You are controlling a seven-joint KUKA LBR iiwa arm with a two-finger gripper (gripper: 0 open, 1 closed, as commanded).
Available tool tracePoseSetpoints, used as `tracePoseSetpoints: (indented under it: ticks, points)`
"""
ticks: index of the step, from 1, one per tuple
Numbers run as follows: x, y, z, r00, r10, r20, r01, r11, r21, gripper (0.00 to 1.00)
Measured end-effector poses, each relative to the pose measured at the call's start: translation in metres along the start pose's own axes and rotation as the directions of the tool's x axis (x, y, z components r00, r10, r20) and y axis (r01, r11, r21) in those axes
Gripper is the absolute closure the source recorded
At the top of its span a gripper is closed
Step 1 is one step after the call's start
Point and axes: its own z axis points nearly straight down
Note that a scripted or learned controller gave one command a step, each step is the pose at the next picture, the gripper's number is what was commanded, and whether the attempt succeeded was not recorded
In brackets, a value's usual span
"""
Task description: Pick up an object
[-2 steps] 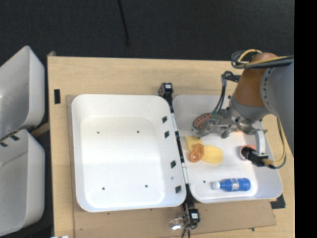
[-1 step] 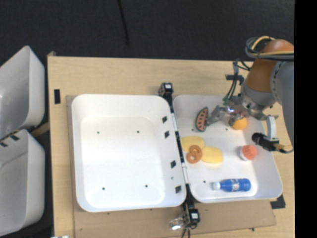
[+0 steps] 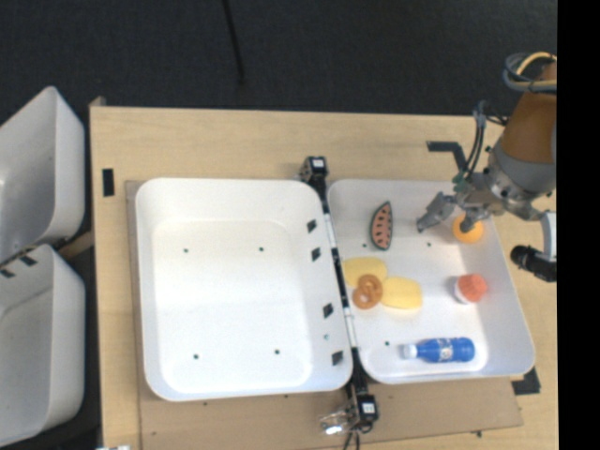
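The right bin (image 3: 497,331) holds several small items. A small orange-yellow ball (image 3: 469,231) lies near its far right corner. My gripper (image 3: 452,217) hangs just over the bin there, open, with one grey finger (image 3: 432,217) splayed to the left of the ball and the other at the ball's top edge. Nothing is held between the fingers. Further left lies a watermelon slice (image 3: 381,225). Near the bin's middle are a yellow piece (image 3: 402,293), a second yellow piece (image 3: 364,269) and an orange ring (image 3: 367,292). A red-and-white object (image 3: 471,288) and a blue bottle (image 3: 439,350) lie nearer the front.
The left bin (image 3: 225,289) adjoins the right one along a clipped divider (image 3: 333,270). Both stand on a wooden bench (image 3: 206,143). White boxes (image 3: 37,251) stand off the bench at the left. The grey arm with its orange band (image 3: 530,134) fills the right edge.
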Motion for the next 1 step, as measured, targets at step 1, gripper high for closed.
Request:
tracePoseSetpoints:
  ticks: [1]
  points:
    - [0.0469,0.0051,-0.0666,1.000,0.001,0.017,-0.001,1.000,-0.005,0.00]
